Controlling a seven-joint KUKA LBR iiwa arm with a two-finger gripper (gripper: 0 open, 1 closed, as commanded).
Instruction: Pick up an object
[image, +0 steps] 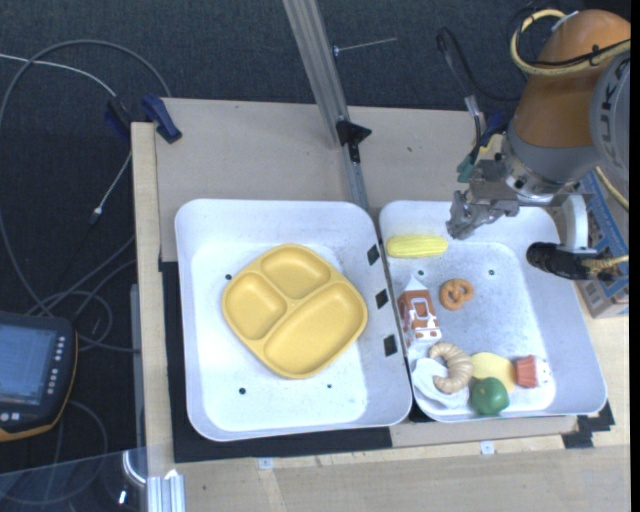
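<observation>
Pickup not yet made: end effector (468, 222) hangs over right bin (560, 300), just beside corn cob (417, 246), nothing visibly held; jaw state cannot tell. Pretzel (456, 293) and other toys lie untouched

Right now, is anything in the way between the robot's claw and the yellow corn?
Nothing visible is in the way. The gripper hangs over the right bin, just right of the corn, with bare bin floor between them. The pretzel sits lower down, off that path.

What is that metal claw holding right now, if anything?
Nothing: the grey two-finger gripper hangs above the right white bin, beside the yellow corn cob.
</observation>
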